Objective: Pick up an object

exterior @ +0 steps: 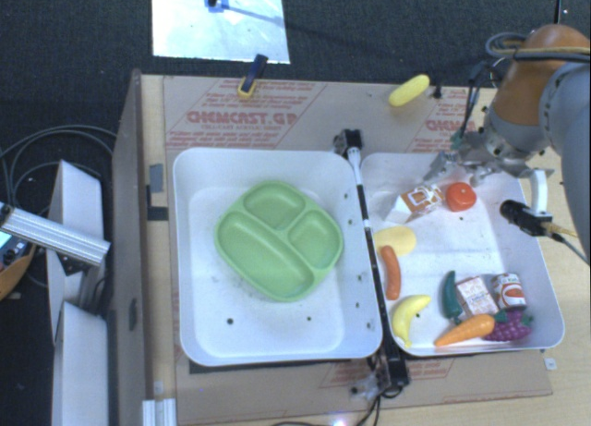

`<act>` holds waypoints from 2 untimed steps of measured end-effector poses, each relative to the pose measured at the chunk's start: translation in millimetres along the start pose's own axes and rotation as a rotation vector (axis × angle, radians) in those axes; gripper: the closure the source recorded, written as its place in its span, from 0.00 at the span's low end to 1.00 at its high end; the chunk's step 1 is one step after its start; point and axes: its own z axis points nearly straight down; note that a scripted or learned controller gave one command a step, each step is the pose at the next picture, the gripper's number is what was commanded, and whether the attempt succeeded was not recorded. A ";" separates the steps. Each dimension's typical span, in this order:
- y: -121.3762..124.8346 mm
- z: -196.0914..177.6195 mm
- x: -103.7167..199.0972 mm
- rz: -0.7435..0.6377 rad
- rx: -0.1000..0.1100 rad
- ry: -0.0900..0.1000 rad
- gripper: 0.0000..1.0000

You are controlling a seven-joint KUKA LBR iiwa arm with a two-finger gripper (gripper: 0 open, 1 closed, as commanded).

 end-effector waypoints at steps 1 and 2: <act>-2.6 2.2 -7.6 0.004 -0.006 0.006 0.00; -3.5 8.3 -10.0 0.000 -0.014 0.002 0.00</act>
